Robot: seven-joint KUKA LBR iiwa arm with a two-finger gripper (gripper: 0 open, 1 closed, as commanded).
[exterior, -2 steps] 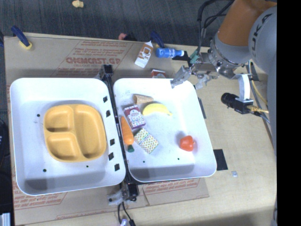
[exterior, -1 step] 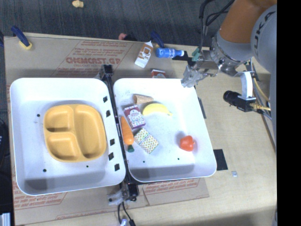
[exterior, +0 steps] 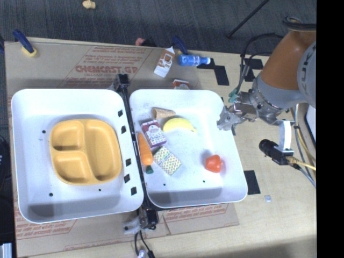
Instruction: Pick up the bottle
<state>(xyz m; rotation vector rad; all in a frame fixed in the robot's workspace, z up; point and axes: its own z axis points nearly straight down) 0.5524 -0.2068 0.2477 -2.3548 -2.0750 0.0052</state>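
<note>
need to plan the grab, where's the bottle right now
The blue bottle lies on its side on the bench, outside both bins, just beyond the far edge of the right bin and beside a small carton.

Red print reading "CHEMCAST GP" on the cardboard sheet [exterior: 107,66] under the bins, smaller red lines beneath it too blurred to read, print on the small cartons too small to read
</note>
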